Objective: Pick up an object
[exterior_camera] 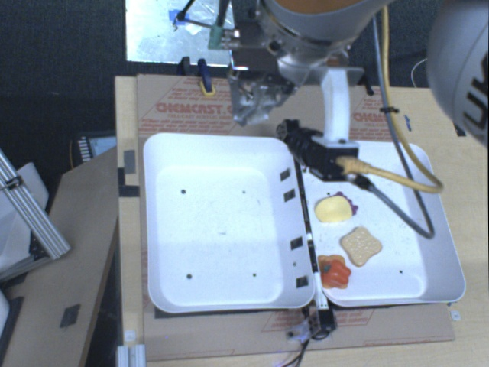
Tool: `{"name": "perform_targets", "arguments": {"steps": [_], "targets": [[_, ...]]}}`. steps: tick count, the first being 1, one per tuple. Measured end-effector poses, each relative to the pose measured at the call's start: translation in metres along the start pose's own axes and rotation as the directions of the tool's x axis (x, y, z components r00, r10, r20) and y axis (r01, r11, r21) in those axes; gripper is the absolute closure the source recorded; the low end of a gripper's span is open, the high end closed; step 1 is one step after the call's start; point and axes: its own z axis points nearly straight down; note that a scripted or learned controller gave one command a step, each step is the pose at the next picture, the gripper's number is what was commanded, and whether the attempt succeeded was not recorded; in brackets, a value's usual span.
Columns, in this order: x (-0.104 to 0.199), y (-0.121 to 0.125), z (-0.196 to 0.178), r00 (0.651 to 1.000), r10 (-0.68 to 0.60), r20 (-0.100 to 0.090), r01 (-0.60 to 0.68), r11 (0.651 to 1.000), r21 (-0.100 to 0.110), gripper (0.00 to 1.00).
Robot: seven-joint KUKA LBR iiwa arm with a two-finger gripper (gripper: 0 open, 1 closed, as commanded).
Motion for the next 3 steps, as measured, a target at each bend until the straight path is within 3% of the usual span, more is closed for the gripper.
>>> {"name": "perform_targets", "arguments": {"steps": [1, 2, 3], "targets": [[-0.001, 0.0, 0.0, 1.0, 0.002, 0.0, -0.002, 1.0, 0.001, 0.0], [-0.001, 0.0, -0.011, 1.0, -0.001, -0.002, 0.001, 1.0, -0.001, 1.0], [-0.093, -0.02, 0.0, 1.0, 0.014, 0.002, -0.014, 1.0, 0.001, 1.0]]}}
